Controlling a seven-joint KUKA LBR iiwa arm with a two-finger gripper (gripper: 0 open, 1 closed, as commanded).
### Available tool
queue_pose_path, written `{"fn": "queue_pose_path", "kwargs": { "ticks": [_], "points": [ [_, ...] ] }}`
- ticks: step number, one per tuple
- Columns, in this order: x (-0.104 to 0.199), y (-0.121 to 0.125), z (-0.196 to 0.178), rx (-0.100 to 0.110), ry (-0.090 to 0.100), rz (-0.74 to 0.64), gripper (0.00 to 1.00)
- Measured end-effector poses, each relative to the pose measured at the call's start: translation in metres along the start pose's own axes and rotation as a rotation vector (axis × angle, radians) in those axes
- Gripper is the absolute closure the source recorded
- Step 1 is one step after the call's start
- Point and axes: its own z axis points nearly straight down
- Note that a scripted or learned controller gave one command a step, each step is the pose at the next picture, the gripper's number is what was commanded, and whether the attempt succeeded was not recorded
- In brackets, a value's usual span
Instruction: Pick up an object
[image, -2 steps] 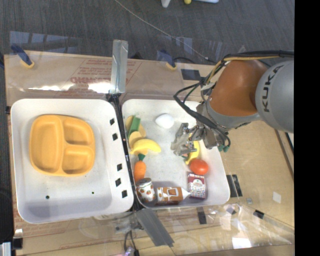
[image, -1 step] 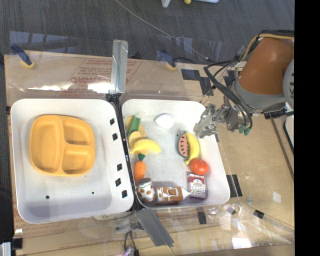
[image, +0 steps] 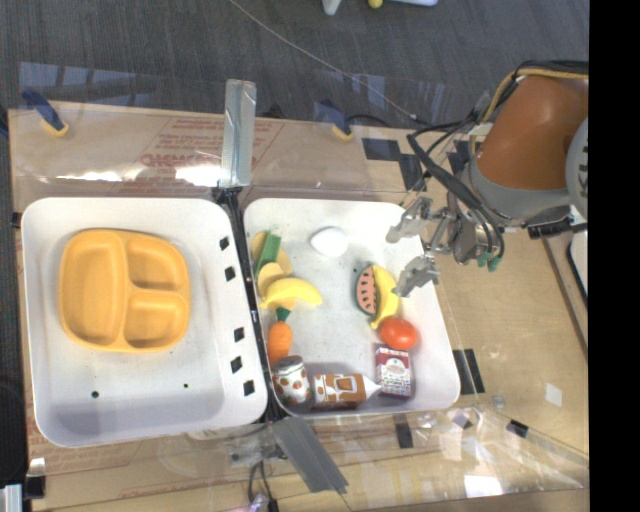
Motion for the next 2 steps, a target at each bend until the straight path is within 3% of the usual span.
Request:
{"fn": "queue_pose_path", "kwargs": {
  "ticks": [1,2],
  "points": [
    [0.017,0.033,0.15,-0.002,0.002,-0.059,0.0],
    [0.078,-0.017,0.148,0.0,-0.003,-0.133,0.0]
  ]
}}
